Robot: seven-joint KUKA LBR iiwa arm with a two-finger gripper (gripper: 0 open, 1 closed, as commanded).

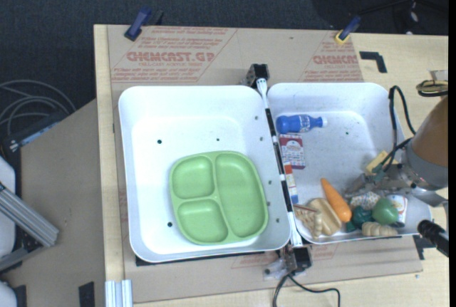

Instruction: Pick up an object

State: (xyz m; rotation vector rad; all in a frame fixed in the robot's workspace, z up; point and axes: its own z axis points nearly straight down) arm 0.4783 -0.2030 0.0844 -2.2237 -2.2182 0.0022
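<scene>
Two white bins sit side by side. The left bin [142, 156] holds a green tray [217, 196]. The right bin [335, 102] holds a blue bottle [299, 123], a carrot [335, 200] and a green ball [385, 211] near its near right corner, where the gripper [381, 181] hangs; its grip cannot be told.

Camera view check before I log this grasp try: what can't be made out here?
- Claw: small and blurred among the clutter in the right bin; whether it is open or holding anything is unreadable.
- Arm: cut off by the right edge.
- Green item and pale pieces in the near corner: overlapping, too small to identify.
- Blue bottle label: too small to read.
</scene>
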